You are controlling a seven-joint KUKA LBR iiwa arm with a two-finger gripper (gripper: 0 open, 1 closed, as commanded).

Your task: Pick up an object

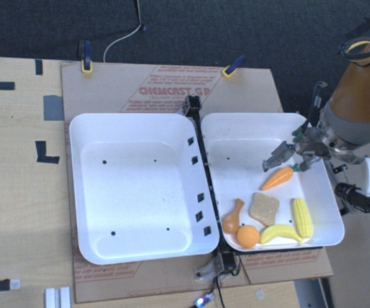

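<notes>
My gripper [283,165] hangs over the right bin [236,140], near its right wall, with its fingers spread open. An orange carrot [276,179] lies slantwise just below the fingertips, its thick end reaching up between them. I cannot tell whether the fingers touch it. Nothing is clamped between them. Closer to the front of this bin lie a tan bread slice [263,207], a yellow corn cob [302,218], a banana [279,235], an orange [248,237] and a brown drumstick [233,218].
The left bin [133,191] sits beside the right one, and a black clip strip [201,172] joins them. Both rest on a cardboard sheet [172,88] clamped at the back. The grey arm with its orange band [354,95] comes in from the right.
</notes>
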